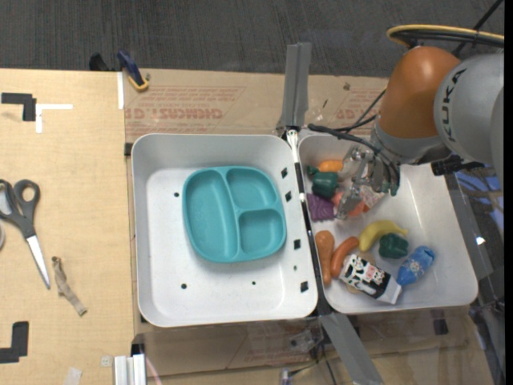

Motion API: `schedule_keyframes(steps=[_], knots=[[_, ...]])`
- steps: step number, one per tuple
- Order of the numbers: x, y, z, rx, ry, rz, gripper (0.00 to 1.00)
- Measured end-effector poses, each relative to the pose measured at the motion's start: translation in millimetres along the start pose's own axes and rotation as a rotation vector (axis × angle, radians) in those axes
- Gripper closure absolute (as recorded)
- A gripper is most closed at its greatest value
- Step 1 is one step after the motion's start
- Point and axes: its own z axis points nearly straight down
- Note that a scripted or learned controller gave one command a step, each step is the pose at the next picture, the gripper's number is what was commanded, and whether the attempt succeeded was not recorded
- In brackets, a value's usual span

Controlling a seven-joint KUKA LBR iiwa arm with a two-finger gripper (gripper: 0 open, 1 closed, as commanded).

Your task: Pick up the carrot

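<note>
A: Carrot (343,253) lies in the right bin (449,283), near its left wall, beside a second orange piece

B: And from the gripper (358,189)?

A: Below it, slightly left; long axis slanting up to the right (stubby, orange-red, smooth)

B: Gripper's grip?

A: Blurred among the toys; can't tell how wide it stands or whether anything is in it

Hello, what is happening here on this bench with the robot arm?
The arm reaches into the right bin, its gripper low among toy foods near the bin's back left. The carrot lies nearer the front, beside a banana and a small carton, not picked up yet. The left bin holds a teal tray.
</note>
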Motion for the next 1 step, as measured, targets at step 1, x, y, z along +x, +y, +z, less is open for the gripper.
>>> schedule_keyframes(steps=[1], knots=[[24.5, -1.8, 1.0, -0.007, -0.015, 0.330, 0.00]])
